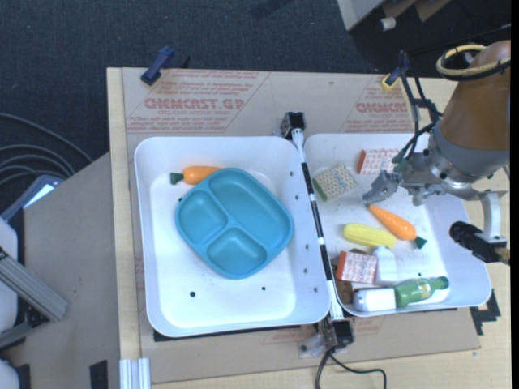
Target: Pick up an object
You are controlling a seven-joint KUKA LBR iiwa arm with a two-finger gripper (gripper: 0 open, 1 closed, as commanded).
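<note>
1. Nearest the camera, at the front edge of the right bin (478,294), a green-capped bottle (401,293) lies on its side.
2. At the surface's (122,241) left side, the left bin (154,217) holds a blue divided plate (233,221), with a toy carrot (195,174) touching the plate's rear-left rim.
3. Along the right bin's left wall, a checked packet (333,181) sits toward the rear and a red-and-white box (358,267) toward the front, just beside the bottle.
4. Mid-bin, a yellow corn cob (369,235) lies next to a second carrot (395,224) with its green tip pointing toward the right edge.
5. Near the rear wall, a red-patterned carton (378,161) rests flat.
6. From the right edge, the grey arm with its orange band reaches over the right bin; its jaws (397,186) hang just above and behind the second carrot, near the carton.
7. Fingers appear slightly apart, with no object seen between them.
8. Pickable objects all lie in the bins, none lifted.
</note>
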